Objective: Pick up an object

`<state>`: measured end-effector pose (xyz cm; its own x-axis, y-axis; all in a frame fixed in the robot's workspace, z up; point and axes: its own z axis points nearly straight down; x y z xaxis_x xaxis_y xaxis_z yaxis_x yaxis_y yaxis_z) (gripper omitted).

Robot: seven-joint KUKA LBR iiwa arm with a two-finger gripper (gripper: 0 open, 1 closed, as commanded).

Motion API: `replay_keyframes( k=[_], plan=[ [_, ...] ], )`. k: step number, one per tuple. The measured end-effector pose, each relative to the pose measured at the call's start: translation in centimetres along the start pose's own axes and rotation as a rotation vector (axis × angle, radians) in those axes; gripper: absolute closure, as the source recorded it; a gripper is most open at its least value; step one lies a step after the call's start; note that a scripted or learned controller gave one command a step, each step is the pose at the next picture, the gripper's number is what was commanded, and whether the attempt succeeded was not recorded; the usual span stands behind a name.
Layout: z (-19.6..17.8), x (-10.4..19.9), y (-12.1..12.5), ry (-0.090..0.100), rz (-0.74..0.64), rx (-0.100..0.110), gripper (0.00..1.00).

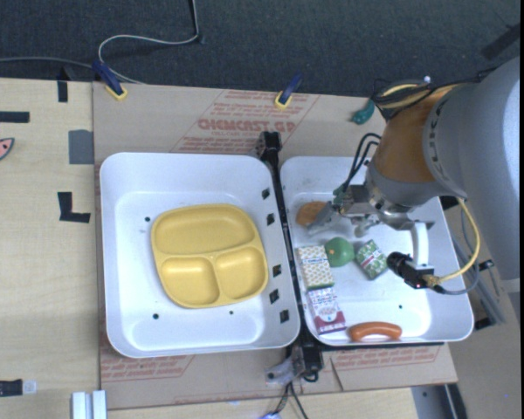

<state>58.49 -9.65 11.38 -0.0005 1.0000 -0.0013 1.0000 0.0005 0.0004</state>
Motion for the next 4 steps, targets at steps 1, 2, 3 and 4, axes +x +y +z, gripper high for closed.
replay_keyframes(
  k=[1, 2, 3, 4],
  plan=[
    [-0.9, 0.0, 0.0, 0.001, -0.001, 0.001, 1.00],
    [-0.9, 0.0, 0.0, 0.001, -0.001, 0.001, 0.00],
    [2.8, -0.1, 2.5, 0.000, -0.001, 0.000, 0.00],
    [1.8, -0.1, 2.5, -0.002, -0.003, -0.003, 1.00]
  ],
)
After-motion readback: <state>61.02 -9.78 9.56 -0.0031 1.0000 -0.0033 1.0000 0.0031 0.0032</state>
